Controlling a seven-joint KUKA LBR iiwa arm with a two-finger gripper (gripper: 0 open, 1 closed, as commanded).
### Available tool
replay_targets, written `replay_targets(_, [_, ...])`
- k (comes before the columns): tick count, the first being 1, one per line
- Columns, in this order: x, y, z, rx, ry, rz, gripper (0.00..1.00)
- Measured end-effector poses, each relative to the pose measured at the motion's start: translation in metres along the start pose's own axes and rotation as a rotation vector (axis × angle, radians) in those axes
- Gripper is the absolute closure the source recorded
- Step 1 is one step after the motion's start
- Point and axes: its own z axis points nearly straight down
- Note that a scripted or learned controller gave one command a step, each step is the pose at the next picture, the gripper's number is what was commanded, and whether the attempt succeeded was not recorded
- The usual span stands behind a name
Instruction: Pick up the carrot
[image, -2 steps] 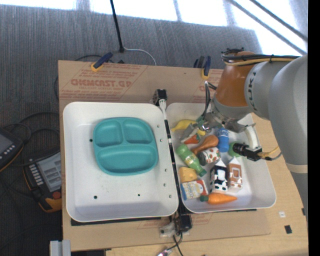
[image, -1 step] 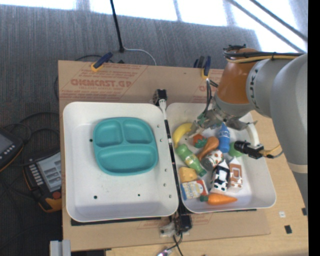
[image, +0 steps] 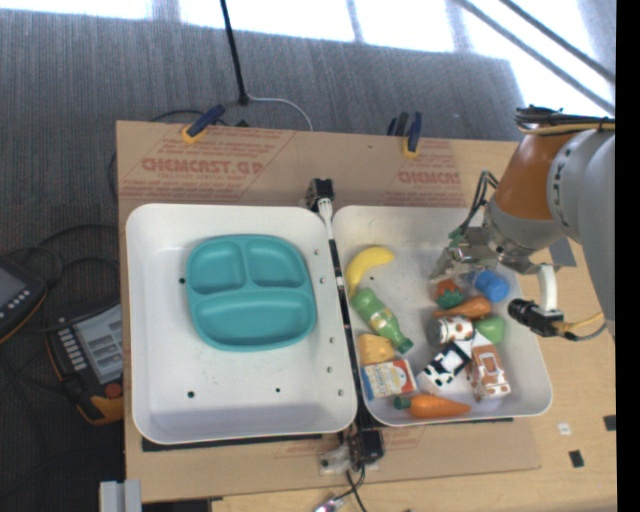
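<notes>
The carrot (image: 436, 406), orange with a green stub at its left end, lies along the front wall of the right bin (image: 530, 400). My gripper (image: 457, 263) hangs low over the back right part of that bin, well behind the carrot. It is just above a small orange and green toy (image: 450, 294) and a blue toy (image: 493, 287). Nothing can be seen held in it.
The right bin also holds a banana (image: 368, 263), a green bottle (image: 381, 316), a small carton (image: 388, 379), a black and white cow (image: 445, 367) and a red and white box (image: 490, 369), crowded around the carrot. A teal divided plate (image: 250, 292) lies in the left bin (image: 160, 400).
</notes>
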Motion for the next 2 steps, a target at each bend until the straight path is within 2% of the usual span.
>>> replay_targets(1, [0.011, 0.003, 0.001, 0.004, 0.021, -0.008, 0.00])
replay_targets(2, [0.020, -0.037, 0.006, -0.016, -0.009, -0.386, 0.00])
